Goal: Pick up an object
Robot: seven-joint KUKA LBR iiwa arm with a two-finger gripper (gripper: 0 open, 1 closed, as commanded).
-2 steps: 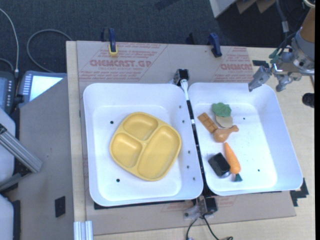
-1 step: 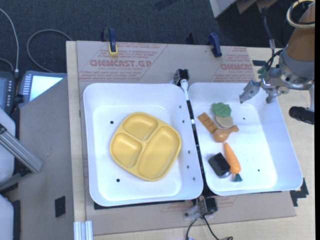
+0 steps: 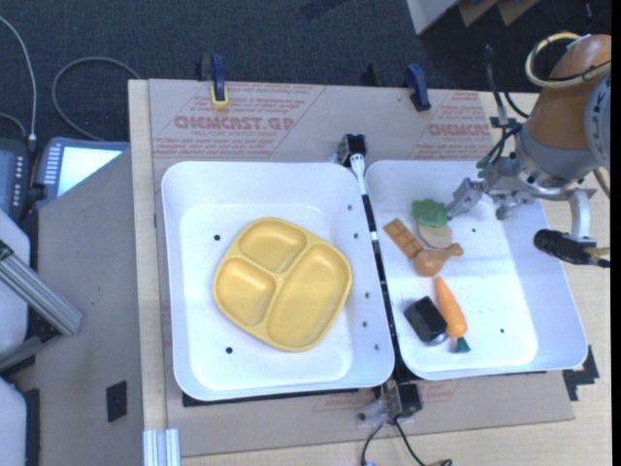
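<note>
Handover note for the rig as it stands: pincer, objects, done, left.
Pincer: over the right bin, near its back edge, beside the green piece; nothing seen between its fingers.
Right bin: green piece, brown block, drumstick, carrot, black object, all lying on the floor.
Left bin: yellow divided plate.
Done: nothing lifted yet.
Left: grasp and lift one object; the green piece looks nearest.
</note>
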